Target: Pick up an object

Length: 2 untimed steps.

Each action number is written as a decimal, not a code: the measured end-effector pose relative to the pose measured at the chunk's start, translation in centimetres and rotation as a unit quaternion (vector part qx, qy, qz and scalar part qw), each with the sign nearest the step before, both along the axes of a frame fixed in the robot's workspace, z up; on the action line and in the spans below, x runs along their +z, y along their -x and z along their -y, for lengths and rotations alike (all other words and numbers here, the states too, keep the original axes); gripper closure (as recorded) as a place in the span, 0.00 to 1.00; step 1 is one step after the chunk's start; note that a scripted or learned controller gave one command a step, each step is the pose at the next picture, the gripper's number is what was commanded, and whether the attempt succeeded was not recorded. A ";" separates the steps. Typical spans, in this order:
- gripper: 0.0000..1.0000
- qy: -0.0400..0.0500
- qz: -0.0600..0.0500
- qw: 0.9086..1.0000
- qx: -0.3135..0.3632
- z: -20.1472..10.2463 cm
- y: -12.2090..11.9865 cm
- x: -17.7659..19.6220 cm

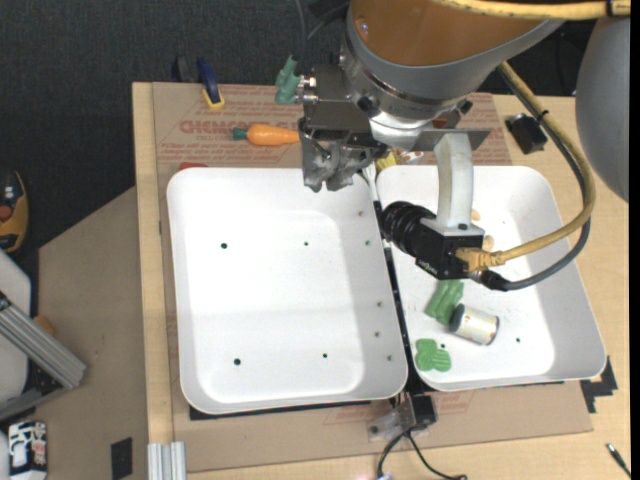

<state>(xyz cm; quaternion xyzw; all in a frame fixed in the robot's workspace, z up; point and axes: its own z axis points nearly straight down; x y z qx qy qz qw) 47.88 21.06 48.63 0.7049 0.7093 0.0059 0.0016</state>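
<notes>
Reaching in from the right, a grey robot arm [450, 28] with an orange band hangs over two shallow white bins set side by side on a desk [110, 268]. Its end effector [330, 168] sits low over the far right corner of the left bin [270, 298], close to the wall the two bins share; whether it is open, closed or gripping anything cannot be told from this angle, as the dark metal parts blur together. A black camera-like unit [430, 238] on a grey bracket juts from the wrist over the right bin [540, 268], trailing a tan hose [545, 243].

Objects to be picked up lie in the right bin's near half: a green block [443, 300] touching a small white cylinder [476, 325], and a flat green piece [432, 356] near the front rim. Beyond the bins, on a brown board [240, 108], lie an orange carrot-shaped toy [270, 135], a blue-and-yellow clip [210, 86] and a teal item [288, 80].
</notes>
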 end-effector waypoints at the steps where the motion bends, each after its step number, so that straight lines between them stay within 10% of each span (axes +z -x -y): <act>1: 1.00 0.006 -0.011 1.000 -0.004 -1.4 -4.5 -17.5; 2: 1.00 0.002 -0.005 1.000 -0.004 -1.4 -4.5 -15.5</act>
